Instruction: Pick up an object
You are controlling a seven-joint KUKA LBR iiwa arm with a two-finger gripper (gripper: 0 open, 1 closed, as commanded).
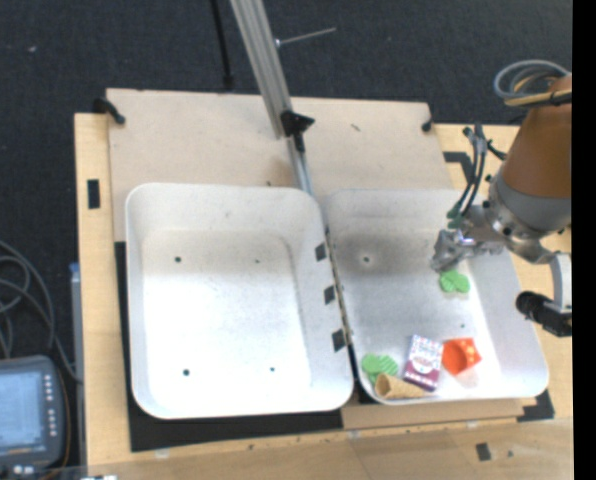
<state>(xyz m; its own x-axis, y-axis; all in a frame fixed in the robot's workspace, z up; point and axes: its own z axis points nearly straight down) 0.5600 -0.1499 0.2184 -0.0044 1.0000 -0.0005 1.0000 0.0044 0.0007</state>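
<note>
1. Arm comes in from 3 o'clock, orange band above the wrist, tool (pixel 450 253) low over the right bin (pixel 398 218), toward that bin's 2 o'clock area.
2. Tool state: cannot tell. The tip is a small grey blur from this angle, and nothing is visibly held in it.
3. Nearest candidate is the small green piece (pixel 455 282), lying on the bin floor just at 6 o'clock of the tool tip. Touching or just apart, I can't resolve.
4. The other candidates are clustered at the bin's 5 to 6 o'clock edge: an orange block (pixel 461 355), a purple-and-white packet (pixel 424 360) just beside it at 9 o'clock, a second green piece (pixel 378 364) further toward 9, and a tan cone-like item (pixel 398 386) against the front rim (shape unclear).
5. Left bin (pixel 228 298) sits alongside at 9 o'clock, both bins on the worktop (pixel 198 128).
6. Step, as I read it: approach or descent on the green piece, pick not yet made.
7. Next move likely calls for a slight shift toward 6 o'clock to centre over the piece, a drop to the floor, a close, then a straight lift.
8. Risk: the piece looks flat and small, so it could slip out or get pushed aside.
</note>
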